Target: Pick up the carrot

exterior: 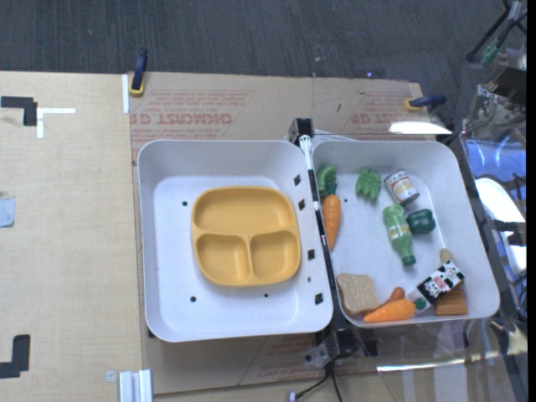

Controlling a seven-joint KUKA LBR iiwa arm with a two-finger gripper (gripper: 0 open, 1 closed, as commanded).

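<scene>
Two shallow white plastic bins sit side by side on a brown cardboard sheet [193, 111] over the pale wood-grain worktop [63, 224]. Both have smooth walls and rounded corners.

Left bin [159, 249]: holds a matte yellow plastic divided plate [247, 234], rounded square in shape, with one wide compartment on the far side and two smaller ones near. It sits roughly centred, with bare white floor all round it.

Right bin [456, 182]: cluttered with toy food.
- Orange tapered plastic carrot [332, 218], with a green leafy top [326, 178]. It lies lengthwise just beside the bin's left wall, tip pointing to the near side. There is open floor on its right side and little room on the wall side.
- Second orange carrot [390, 311], lying crosswise against the near wall. It touches the tan bread slice [358, 291] on one end and sits close to the black-and-white cow-print carton [440, 283] on the other. Tight spot.
- Green leafy toy vegetable [368, 182], near the far wall.
- Small labelled tin can [400, 187], tilted.
- Green plastic bottle [399, 234], lying down mid-bin, with a dark green rounded piece [420, 221] just beside it.
- Orange-brown block [452, 305] in the near right corner, beside the carton.

The middle of the right bin's floor, between the first carrot and the bottle, is bare.

Blue clamps [138, 69] [427, 101] pin the far edge of the cardboard.
</scene>
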